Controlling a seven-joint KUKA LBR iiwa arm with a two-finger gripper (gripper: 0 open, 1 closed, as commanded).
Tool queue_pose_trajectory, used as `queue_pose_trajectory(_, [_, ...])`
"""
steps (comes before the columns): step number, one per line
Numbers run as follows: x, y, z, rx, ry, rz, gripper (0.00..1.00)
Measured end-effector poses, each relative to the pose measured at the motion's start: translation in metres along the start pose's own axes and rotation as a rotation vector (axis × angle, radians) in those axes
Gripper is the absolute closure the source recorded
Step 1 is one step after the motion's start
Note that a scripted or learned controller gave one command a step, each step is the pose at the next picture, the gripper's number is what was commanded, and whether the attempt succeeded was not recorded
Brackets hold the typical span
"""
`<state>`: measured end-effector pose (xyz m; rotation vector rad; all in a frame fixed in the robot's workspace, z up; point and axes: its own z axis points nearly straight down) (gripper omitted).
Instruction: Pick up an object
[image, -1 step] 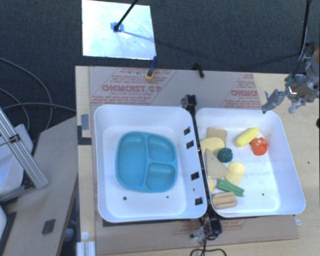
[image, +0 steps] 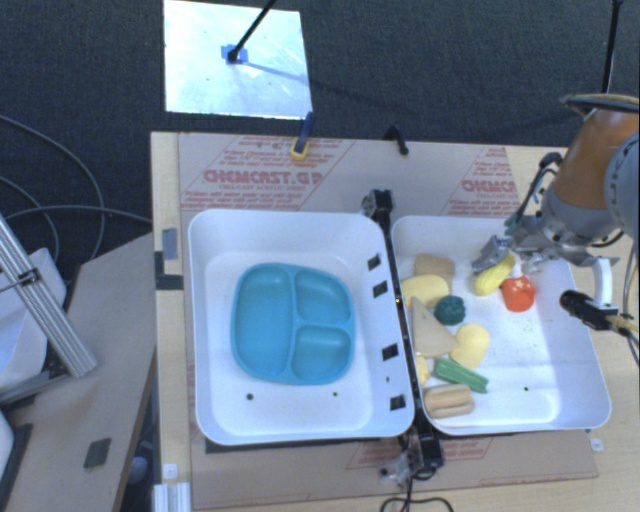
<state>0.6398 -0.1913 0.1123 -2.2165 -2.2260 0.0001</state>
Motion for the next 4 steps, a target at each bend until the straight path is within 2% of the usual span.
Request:
queue_pose_trajectory(1, [-0.015,0.03,0.025,0.0,0.0,-0.002,0.0])
queue_pose_trajectory(2, [-0.015,0.029,0.016,0.001,0.0,-0.004,1.0])
queue_pose_trajectory(3, [0.085,0.03,-0.005,0.0,0.004,-0.008,1.0])
queue_pose_trajectory(4, [0.16,0.032,-0.084,-0.006,0.003,-0.008,1.0])
